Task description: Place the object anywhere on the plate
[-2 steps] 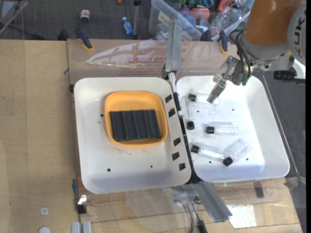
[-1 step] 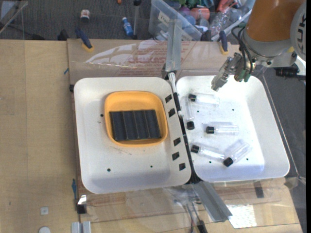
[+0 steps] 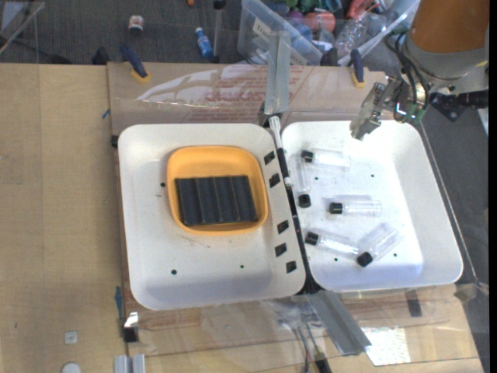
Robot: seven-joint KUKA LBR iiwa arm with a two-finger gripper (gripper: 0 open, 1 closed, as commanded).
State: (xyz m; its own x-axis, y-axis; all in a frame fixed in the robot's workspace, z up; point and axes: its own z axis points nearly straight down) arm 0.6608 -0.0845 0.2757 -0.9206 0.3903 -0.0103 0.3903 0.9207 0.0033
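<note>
Orange plate (image 3: 217,160) sits in the left bin (image 3: 155,278); clear black-capped vials (image 3: 353,207) lie scattered in the right bin (image 3: 435,263). They look light, slick, rollable, so I'd grab mid-body. Gripper (image 3: 365,124) hovers above, grip state unclear.

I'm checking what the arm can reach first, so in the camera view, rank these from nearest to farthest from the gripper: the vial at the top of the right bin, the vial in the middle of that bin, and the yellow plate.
From the gripper:
1. Top vial, right bin, just below-left of it.
2. Middle vial, right bin, further down.
3. Yellow plate, left bin, across the divider.
</note>
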